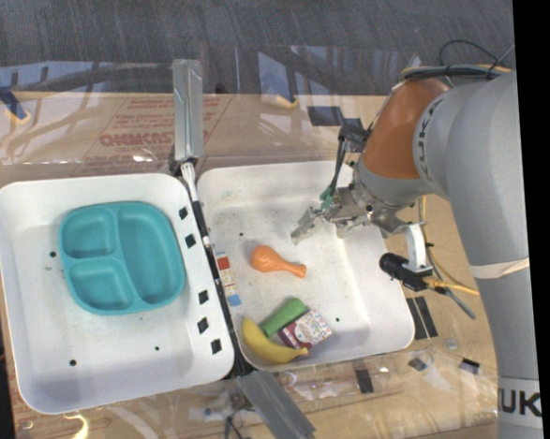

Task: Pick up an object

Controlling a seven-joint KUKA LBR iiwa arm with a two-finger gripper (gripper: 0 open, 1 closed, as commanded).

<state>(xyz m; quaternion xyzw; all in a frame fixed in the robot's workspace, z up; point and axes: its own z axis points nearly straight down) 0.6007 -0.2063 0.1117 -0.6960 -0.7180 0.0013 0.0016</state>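
The arm [460, 182] enters from the right of the camera view, with its orange band [396, 135] positioned above the upper right part of the right bin [254, 192]. The end effector [306, 229] extends leftward and downward from the wrist and is located over the upper middle of the right bin. Its metal fingers [301, 231] appear as a narrow, tapering tip with nothing visible between them; the exact gap between the fingers cannot be determined from this angle.

The right bin contains four candidate objects. An orange carrot-shaped toy [278, 261] lies near the bin centre, just below and to the left of the end effector tip, and is apart from it (no contact is visible). A yellow banana [268, 345] rests along the lower edge of the bin. A green block [283, 316] lies tilted just above the banana, touching or nearly touching it. A small printed packet [310, 329] lies beside the green block on its right, against the banana.

The left bin [40, 352] holds a teal divided plate [123, 255] with three compartments, placed in the upper middle of that bin.

Both bins sit side by side on the surface [90, 133], which is covered with a transparent sheet over brown board.
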